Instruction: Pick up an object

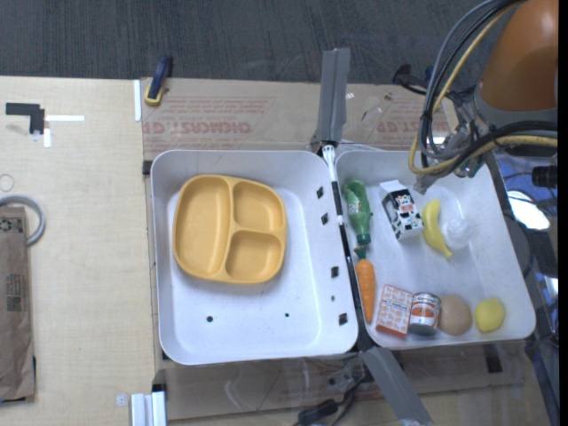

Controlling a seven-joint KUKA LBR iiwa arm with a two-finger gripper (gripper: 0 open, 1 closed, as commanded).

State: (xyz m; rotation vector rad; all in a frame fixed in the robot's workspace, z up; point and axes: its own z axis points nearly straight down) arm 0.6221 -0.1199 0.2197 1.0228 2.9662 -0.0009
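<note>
While the pale wooden bench (71, 238) runs back to dark carpet (222, 16), the right bin (506, 264) holds a banana (435, 229), carrot (365, 287) and green bottle (357, 209), and I cannot tell the end effector's (432, 174) state above its far edge.

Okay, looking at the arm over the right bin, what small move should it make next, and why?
Probably lower toward the yellow banana. The gripper hangs above the shallow white right bin's far end, nothing visibly in it, and the banana lies nearest below, beside the small black-and-white carton.
</note>
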